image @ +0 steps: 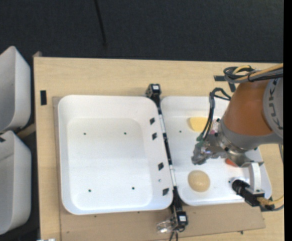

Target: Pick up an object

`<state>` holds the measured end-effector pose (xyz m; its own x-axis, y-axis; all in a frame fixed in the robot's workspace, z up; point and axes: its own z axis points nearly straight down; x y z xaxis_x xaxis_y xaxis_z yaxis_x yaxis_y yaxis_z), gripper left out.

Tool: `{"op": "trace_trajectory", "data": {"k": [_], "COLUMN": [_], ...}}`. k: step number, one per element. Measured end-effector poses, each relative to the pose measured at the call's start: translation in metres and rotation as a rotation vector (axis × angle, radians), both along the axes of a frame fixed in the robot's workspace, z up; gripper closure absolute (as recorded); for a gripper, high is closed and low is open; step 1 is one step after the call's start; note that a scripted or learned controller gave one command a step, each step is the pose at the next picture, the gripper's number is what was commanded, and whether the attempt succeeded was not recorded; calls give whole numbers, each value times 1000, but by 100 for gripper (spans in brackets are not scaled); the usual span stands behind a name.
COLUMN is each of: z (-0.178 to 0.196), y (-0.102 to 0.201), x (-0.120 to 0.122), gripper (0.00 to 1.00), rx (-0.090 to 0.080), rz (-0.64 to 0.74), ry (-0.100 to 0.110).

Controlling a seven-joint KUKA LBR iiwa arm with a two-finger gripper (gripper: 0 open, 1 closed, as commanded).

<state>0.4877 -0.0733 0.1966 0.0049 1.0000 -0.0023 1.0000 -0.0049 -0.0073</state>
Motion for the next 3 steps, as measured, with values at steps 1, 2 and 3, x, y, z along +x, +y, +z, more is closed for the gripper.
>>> {"op": "trace_trajectory", "data": {"k": [1,2,3], "z": [87,0,72], "y": [47,1,69], "x": [4,0,4], "gripper": [100,100,100], "rx": [4,0,4], "rz": [12,0,14], "ry": [-18,0,-16]}}
